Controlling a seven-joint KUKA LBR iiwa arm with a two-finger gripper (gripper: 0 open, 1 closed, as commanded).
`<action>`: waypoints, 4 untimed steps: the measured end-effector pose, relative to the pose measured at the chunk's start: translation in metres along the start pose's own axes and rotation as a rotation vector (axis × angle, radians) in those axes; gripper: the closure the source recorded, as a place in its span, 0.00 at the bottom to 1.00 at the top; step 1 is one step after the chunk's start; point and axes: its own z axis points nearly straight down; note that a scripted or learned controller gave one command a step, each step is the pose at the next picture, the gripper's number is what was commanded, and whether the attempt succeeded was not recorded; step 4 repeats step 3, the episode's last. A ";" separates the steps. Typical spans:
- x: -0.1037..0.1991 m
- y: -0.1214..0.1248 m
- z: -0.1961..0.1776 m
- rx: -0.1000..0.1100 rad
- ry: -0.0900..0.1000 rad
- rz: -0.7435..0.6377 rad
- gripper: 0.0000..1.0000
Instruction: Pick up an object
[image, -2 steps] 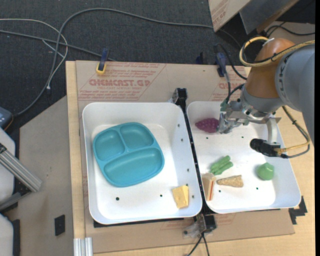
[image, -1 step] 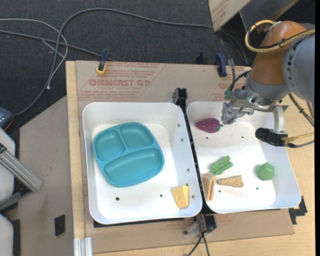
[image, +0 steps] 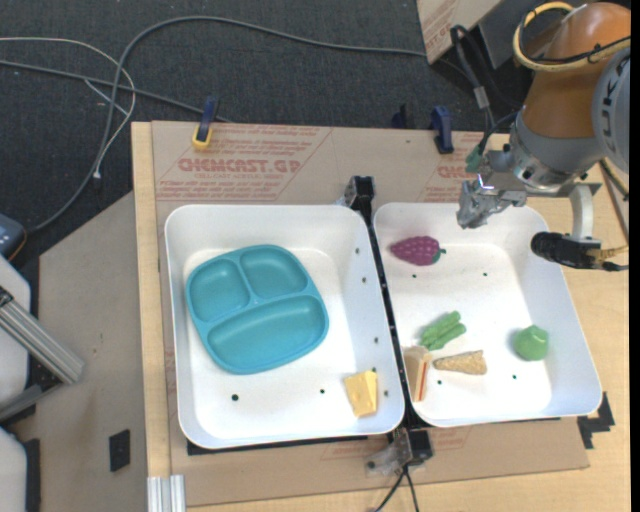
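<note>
Approach step, nothing picked yet. Hand (image: 482, 207) poised over far rim of right bin (image: 560, 300), hanging from grey wrist with orange band above. Grip state: cannot tell from this view; nothing seen held in it.

Candidates, placed relative to hand:
- Purple grape bunch (image: 417, 250): nearest, just below and to the left in view, lying on bin floor, apart from hand.
- Green leafy vegetable (image: 442, 329): further below, slightly left, near bin's middle.
- Tan wedge (image: 462, 363), possibly bread or pizza slice: just beyond the leafy piece, near bin's front.
- Sandwich-like slice (image: 419, 372): against the divider wall, beside the wedge, looks to be touching it.
- Green round piece (image: 531, 343): below and to the right, alone.
- Left bin (image: 190, 250): teal divided plate (image: 258, 307) and yellow cheese wedge (image: 362, 392), both well away to the left.

Judgement: grapes likeliest target, being closest. Next move calls for short shift left and toward the front to centre over the bunch, then descent to bin floor and closing across its narrower width. Risk: lumpy, rounded shape may slip out.

Table (image: 260, 165) cardboard-topped, clamps at far edge.
</note>
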 end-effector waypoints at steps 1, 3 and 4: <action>0.052 -0.022 0.007 0.011 0.004 -0.003 1.00; 0.155 -0.063 -0.005 0.011 0.004 -0.005 1.00; 0.155 -0.063 -0.005 0.011 0.004 -0.005 1.00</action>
